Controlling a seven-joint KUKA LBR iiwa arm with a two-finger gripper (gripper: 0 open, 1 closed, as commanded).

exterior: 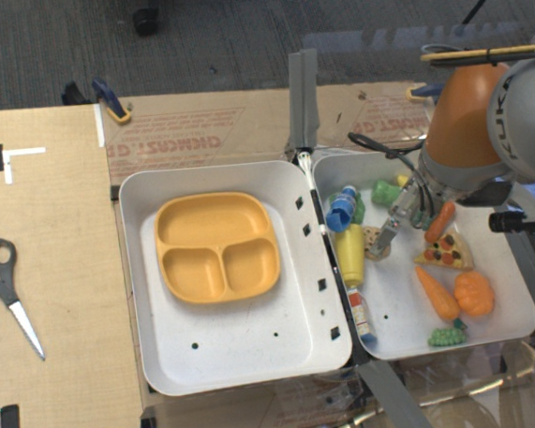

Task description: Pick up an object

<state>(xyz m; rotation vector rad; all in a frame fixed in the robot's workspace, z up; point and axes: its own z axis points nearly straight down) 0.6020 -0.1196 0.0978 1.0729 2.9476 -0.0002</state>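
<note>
I'm hovering my gripper (383, 241) low in the right bin (514, 326), right beside the yellow bottle (350, 253), which is lying just to its left, long axis running up-down the bin (can't tell how wide it's open, or whether it's holding anything).

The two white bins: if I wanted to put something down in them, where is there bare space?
The left bin has a bare strip of floor in front of the yellow divided plate. In the right bin, bare floor lies between the yellow bottle and the carrot. Around the gripper and pizza slice it is crowded.
</note>
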